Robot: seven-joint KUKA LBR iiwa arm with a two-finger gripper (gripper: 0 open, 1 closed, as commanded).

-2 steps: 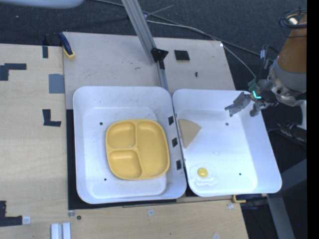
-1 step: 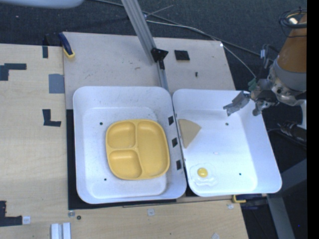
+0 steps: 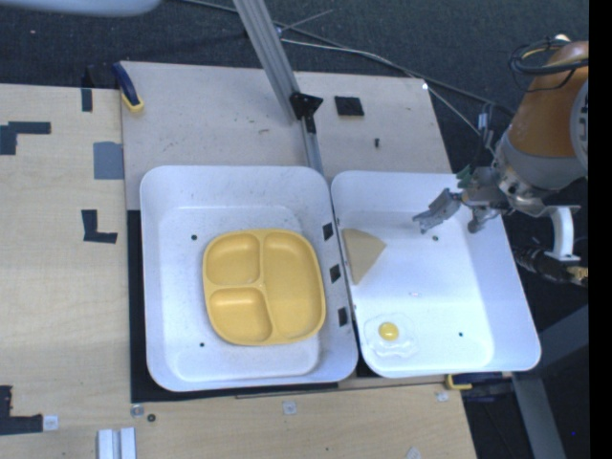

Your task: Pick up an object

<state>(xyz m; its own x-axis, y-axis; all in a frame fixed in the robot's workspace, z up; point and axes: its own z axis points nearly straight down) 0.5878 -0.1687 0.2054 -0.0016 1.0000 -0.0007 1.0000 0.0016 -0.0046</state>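
Gripper [image 3: 457, 210], open w/ nothing held, hovers upper right of frame over right bin [image 3: 497, 285], prob. lining up on tan wedge [image 3: 361, 252] nearby.

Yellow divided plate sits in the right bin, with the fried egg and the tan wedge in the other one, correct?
Not quite. The camera view shows the yellow divided plate in the left bin; the fried egg and tan wedge lie in the right bin.

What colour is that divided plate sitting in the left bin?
The divided plate is yellow all over, plain with no pattern; the camera view shows it clearly.
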